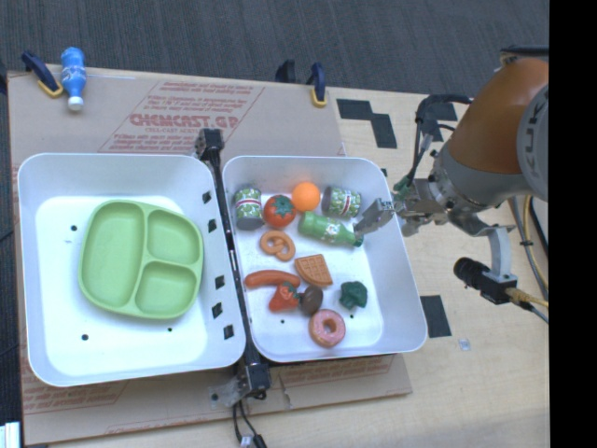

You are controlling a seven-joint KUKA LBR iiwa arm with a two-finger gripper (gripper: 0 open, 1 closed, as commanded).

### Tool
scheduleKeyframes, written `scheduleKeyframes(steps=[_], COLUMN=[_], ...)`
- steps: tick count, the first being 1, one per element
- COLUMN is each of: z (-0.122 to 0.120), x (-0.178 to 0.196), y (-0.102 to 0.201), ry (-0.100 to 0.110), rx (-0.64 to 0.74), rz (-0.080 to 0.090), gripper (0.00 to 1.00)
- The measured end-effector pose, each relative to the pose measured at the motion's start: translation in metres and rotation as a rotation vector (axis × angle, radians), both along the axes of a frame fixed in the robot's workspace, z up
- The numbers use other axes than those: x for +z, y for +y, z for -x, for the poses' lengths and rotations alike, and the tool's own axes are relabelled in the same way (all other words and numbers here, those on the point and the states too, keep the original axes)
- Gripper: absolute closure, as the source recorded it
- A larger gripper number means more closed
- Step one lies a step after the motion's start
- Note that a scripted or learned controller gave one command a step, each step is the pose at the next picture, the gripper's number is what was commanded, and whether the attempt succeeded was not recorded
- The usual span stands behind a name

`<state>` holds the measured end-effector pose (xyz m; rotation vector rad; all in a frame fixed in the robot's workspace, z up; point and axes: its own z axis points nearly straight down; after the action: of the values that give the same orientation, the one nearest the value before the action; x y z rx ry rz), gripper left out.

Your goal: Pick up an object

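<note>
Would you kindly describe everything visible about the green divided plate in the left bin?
The green plate is pale lime, looks like smooth plastic, and is a rounded rectangle with three compartments: one long section on its left and two smaller ones on its right. It lies flat, slightly rotated, on the floor of the left bin, roughly central. Nothing sits in its compartments, and no toy or gripper touches it.

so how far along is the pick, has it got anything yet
Nothing looks picked yet. The toy food, including the green bottle, orange ball and donut, lies in the right bin; the green divided plate sits in the left bin. In hand: the claw is low at the right bin's upper right, close to the bottle. Left: grasping an object and lifting it.
</note>
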<state>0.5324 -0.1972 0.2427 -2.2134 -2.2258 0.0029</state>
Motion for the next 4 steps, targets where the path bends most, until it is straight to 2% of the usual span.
scheduleKeyframes(steps=[1, 2, 3, 4], z=[0.007, 0.006, 0.033, -0.024], x=[-0.147, -0.137, -0.054, 0.05], y=[-0.001, -0.001, -0.002, -0.014], ry=[-0.008, -0.008, -0.003, -0.005], rx=[-0.001, 0.006, -0.002, 0.001], rz=[0.002, 0.003, 0.001, 0.002], gripper=[0.0, 1.0, 1.0, 1.0])
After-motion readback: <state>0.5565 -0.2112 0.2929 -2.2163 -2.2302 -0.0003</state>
